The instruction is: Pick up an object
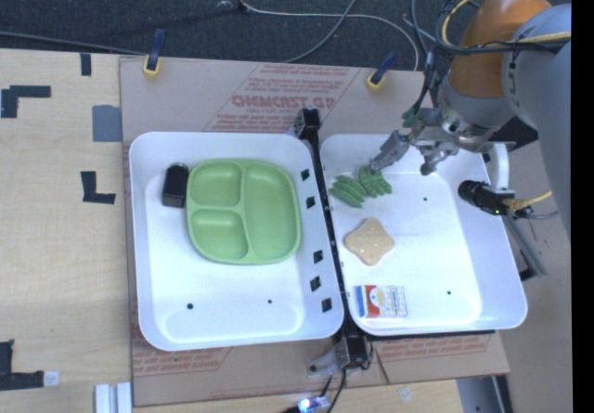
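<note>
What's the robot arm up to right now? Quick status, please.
Gripper open, low over right bin, one finger by the green bean toy. Nothing held. Beige cookie and small carton lie apart, not blocking.

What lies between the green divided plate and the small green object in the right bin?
In the camera view, the two bins' adjoining rims with black clips lie between the green plate and the green object.

Red print on cardboard sheet (278,96) under the bins, upside down from this view, partly readable: looks like "CHEMCAST GP", smaller lines around it too blurred to read. Small white card (380,301) in right bin (483,263): red and blue markings, text too small to make out. Nothing else legible.
</note>
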